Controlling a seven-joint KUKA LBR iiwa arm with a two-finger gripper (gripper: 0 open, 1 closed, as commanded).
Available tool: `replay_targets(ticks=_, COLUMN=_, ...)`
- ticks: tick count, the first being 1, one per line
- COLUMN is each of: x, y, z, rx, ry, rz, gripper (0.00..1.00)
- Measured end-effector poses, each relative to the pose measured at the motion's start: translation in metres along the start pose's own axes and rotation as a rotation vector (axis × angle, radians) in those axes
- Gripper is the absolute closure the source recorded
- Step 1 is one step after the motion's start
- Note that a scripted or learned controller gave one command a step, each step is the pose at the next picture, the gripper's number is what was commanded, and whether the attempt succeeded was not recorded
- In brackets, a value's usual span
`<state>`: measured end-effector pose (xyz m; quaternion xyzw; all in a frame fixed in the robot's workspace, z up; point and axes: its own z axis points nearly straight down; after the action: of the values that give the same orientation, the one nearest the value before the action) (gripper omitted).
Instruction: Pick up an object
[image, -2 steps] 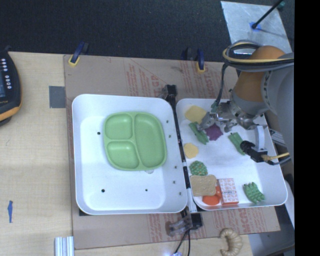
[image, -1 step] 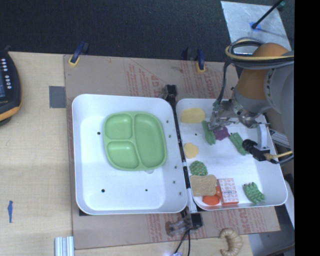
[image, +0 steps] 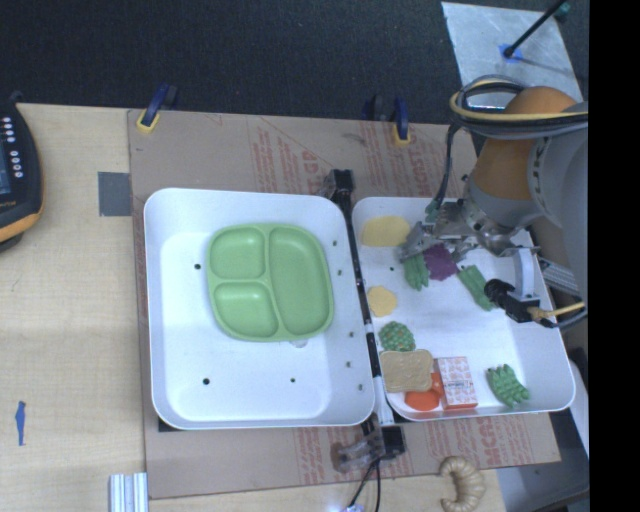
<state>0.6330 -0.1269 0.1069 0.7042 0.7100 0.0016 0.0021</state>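
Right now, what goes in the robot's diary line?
gripper over right white bin | by purple toy vegetable | grasp unconfirmed | green divided plate left bin

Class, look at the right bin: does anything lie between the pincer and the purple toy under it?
Nothing visible does. The pincer hangs right at the purple toy; a green piece lies beside it, not across it.
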Motion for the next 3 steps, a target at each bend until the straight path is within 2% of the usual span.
replay_targets(ticks=1, x=0.033, y=-0.009, z=0.016, rx=0.012, ry=0.002, rz=0.001, gripper=0.0)
replay_targets(ticks=2, x=0.017, y=0.025, z=0.014, rx=0.004, ry=0.0, rz=0.001, gripper=0.0)
replay_targets(ticks=3, x=0.002, y=0.006, z=0.015, rx=0.011, ry=0.001, rz=0.007, gripper=0.0)
